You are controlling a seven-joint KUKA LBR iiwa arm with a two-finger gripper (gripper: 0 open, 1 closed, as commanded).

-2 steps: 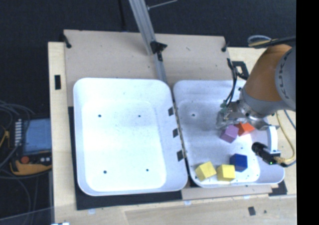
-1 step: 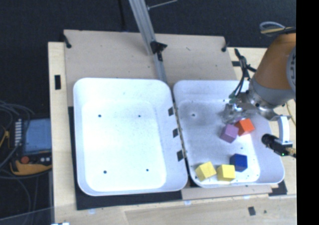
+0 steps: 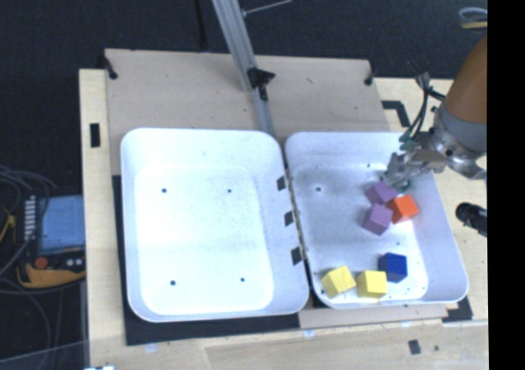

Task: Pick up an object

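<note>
The right bin [image 3: 328, 163] holds several small blocks. Two purple blocks [image 3: 379, 205] lie one above the other near the bin's middle right, with an orange block [image 3: 404, 208] touching their right side. A blue block [image 3: 394, 266] sits lower right, and two yellow blocks [image 3: 353, 281] lie side by side at the bin's near edge. My gripper [image 3: 399, 173] reaches in from the right and hangs just above the upper purple block and the orange block. Nothing shows between its fingers.
The left bin [image 3: 201, 221] lies beside the right one, joined by clips along the shared edge. A slanted metal rail [image 3: 234, 32] rises from the back of the bench. A blue box and cables [image 3: 57, 229] sit off the bench's left side.
</note>
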